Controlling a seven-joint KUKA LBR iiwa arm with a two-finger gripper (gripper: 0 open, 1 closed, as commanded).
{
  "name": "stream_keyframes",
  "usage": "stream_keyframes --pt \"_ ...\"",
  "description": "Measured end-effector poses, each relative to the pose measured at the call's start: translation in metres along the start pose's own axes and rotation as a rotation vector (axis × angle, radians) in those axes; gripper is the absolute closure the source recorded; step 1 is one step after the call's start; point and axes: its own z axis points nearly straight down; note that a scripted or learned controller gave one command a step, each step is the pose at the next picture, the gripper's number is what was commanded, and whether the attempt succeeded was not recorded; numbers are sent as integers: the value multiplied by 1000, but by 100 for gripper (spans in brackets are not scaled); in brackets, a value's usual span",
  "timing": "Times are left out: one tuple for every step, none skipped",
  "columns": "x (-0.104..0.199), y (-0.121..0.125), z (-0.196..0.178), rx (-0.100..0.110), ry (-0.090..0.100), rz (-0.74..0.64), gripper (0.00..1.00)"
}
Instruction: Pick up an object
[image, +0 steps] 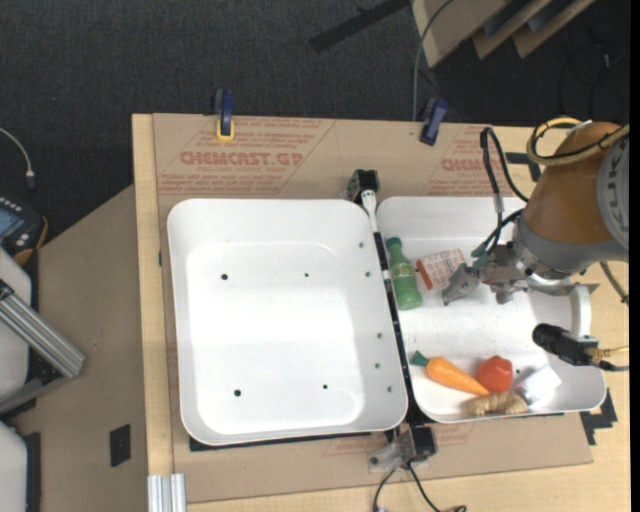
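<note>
the gripper (462, 286), its grip state unclear, hangs beside the red-white packet (438, 270) and may just nudge it away.

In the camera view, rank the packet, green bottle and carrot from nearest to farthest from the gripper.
1. Packet: just left of the gripper, right bin.
2. Green bottle: farther left, along the bin's left wall.
3. Carrot: front of the right bin.

In the right bin (440, 215): a green bottle (403, 273) lying at nine o'clock, a red-and-white packet (438, 270) beside it, and a carrot (452, 375), tomato (494, 373) and ginger root (494, 404) at six.
</note>
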Motion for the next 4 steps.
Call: stream_keyframes --pt "-12 83 32 -19 0 -7 0" --pt "-52 28 29 -27 -2 2 0" --pt "-51 31 17 -32 -8 -3 100" --pt "-51 31 8 -33 -8 -2 100"
